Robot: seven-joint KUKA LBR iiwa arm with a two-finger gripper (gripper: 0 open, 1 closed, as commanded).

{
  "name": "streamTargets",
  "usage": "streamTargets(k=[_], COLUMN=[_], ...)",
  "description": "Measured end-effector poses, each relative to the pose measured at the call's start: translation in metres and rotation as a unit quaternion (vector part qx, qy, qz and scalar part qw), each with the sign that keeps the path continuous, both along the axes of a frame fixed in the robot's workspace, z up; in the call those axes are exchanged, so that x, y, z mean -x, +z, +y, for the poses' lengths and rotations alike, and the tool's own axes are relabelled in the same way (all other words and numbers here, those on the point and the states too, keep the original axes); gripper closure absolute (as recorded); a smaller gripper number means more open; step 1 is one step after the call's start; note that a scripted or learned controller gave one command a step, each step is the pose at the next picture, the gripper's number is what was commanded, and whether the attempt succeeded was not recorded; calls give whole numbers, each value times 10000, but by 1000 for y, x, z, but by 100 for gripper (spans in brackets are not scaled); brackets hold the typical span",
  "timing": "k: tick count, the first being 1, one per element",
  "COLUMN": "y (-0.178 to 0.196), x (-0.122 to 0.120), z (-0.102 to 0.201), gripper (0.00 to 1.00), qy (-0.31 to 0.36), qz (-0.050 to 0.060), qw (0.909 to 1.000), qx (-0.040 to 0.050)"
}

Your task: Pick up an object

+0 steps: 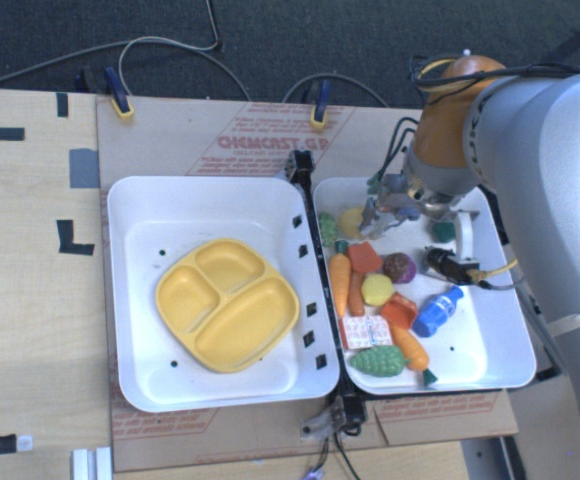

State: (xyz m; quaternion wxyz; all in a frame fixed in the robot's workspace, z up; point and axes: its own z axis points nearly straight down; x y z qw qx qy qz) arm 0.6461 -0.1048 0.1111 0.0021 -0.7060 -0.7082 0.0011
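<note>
Hovering low over the far end of the right bin, the gripper has its fingers pointed down among the toys; whether they are parted or closed on anything cannot be told at this angle. Just beside the fingertips sits a yellow lemon-like piece. Nearer the camera from the fingers lie a red block, an orange carrot, a dark purple ball, and a blue bottle. Well apart, across the divider, the left bin bears a yellow sectioned plate.
</note>
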Motion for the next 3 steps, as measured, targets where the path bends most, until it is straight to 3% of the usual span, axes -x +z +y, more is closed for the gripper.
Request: streamTargets(k=[1,2,3], y=[0,-23,-15], x=[0,30,30], z=[0,5,6], gripper=[0,0,100], qy=[-1,-14,-8], qz=[1,0,15], qw=[10000,10000,10000], qx=[1,5,0])
